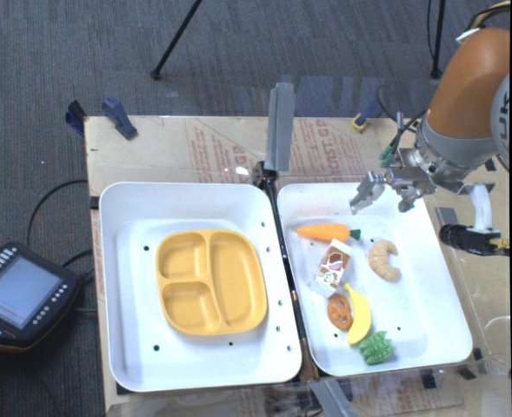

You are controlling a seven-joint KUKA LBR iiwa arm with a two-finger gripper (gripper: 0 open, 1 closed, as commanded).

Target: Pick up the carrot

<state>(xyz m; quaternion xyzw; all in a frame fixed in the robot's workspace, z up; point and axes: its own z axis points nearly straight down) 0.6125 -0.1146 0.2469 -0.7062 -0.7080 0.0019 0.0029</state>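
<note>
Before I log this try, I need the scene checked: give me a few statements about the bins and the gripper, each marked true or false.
1. The orange carrot with a green tip lies in the right white bin. True.
2. The two-finger gripper holds the carrot. False: it hangs open above the bin, apart from the carrot.
3. The yellow three-compartment plate sits in the left white bin. True.
4. The tan croissant lies on the plate. False: it lies in the right bin, right of the carrot.
5. The yellow banana lies near the green leafy toy. True.
</note>
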